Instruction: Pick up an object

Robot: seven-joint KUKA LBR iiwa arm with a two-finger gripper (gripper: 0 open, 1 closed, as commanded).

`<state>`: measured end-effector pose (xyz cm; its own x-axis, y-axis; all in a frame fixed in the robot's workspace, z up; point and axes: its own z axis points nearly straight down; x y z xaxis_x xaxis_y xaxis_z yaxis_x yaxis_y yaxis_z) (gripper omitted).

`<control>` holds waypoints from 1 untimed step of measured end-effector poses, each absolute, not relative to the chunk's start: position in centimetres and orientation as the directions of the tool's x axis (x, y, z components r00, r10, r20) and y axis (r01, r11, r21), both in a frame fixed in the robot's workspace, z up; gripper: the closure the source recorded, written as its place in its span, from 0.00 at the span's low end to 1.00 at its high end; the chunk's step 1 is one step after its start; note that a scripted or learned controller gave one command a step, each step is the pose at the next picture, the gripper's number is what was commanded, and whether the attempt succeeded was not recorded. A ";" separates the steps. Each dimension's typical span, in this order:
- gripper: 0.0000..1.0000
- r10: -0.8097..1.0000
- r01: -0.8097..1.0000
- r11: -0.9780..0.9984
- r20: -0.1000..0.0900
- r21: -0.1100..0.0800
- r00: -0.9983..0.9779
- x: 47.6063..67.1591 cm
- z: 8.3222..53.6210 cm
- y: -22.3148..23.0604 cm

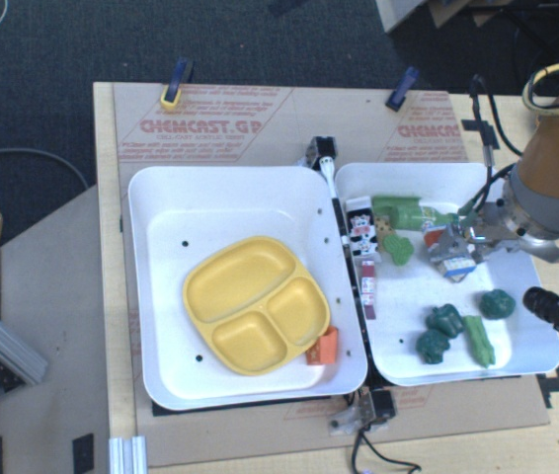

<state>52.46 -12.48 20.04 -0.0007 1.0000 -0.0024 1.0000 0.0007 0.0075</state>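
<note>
We log bench (260, 126): brown board, red lettering on top. Directly on it: left bin (161, 265) and right bin (398, 358), white, shallow, side by side, rims touching. Two clamps on far edge: yellow clamp (173, 89), blue clamp (401, 89).

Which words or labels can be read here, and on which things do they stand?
"CHEMCAST GP", red print on the brown board behind the left bin.
"CHEMCAST", partly cut off, red on that board behind the right bin.
Print on the small carton in the right bin: too blurred to read.
</note>
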 end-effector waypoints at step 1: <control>1.00 1.000 1.000 0.001 -0.002 0.006 -0.001 52.6 22.7 -12.5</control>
